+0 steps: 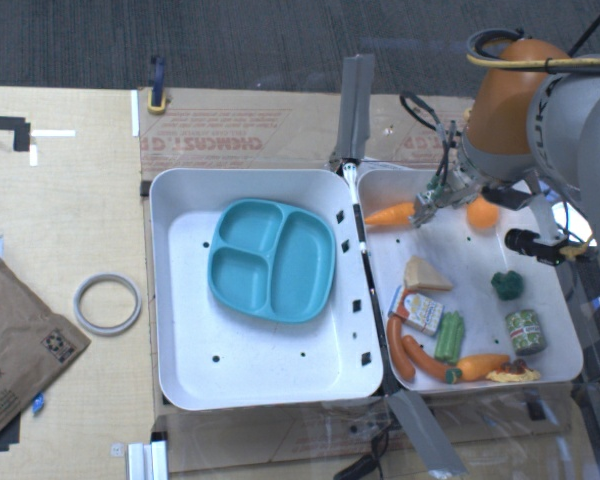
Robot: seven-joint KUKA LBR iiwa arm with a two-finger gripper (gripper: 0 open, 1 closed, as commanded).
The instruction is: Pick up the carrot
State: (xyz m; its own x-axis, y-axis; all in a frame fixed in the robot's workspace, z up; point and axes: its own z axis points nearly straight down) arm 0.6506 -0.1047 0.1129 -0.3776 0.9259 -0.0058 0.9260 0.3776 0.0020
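The carrot (388,215) is a short orange taper lying across the top left corner of the right bin (555,268), its thin tip toward the divider between the bins. My gripper (424,206) reaches down from the right and meets the carrot's thick right end. The wrist and its cables hide the exact contact. A second orange, carrot-like piece (483,366) with a yellowish end lies along the bin's front edge.
The right bin also holds an orange ball (483,214), a cheese wedge (426,275), a small box (421,312), a green pickle (449,335), a sausage (412,355), broccoli (507,285) and a can (525,330). The left bin (180,298) holds a blue divided plate (272,260).
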